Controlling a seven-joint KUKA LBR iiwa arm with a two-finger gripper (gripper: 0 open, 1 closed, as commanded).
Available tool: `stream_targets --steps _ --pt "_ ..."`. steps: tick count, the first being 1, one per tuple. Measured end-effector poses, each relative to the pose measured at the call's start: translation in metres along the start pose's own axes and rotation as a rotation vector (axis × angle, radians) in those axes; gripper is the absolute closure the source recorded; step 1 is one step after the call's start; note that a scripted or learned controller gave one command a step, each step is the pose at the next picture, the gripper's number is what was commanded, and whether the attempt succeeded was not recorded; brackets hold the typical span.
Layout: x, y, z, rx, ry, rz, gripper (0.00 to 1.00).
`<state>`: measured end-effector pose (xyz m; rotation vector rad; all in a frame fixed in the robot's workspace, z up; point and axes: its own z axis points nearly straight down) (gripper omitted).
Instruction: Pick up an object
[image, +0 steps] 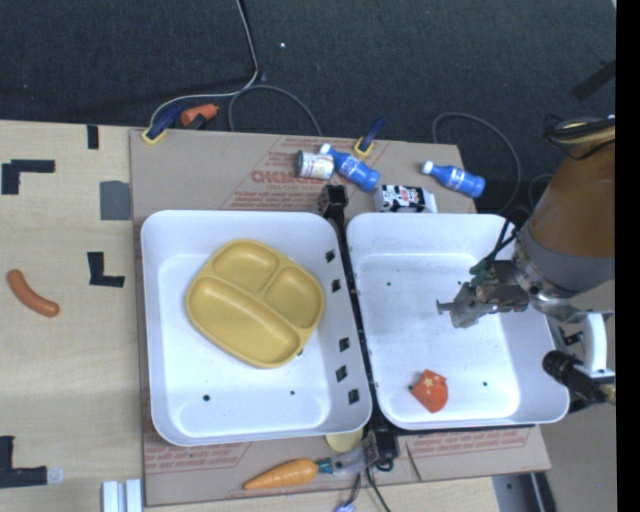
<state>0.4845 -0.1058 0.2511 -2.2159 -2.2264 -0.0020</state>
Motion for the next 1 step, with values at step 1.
stream_targets --steps 1 --pt "-0.0016 -0.0004 0.0005 0.001 0.000 0.003 0.00"
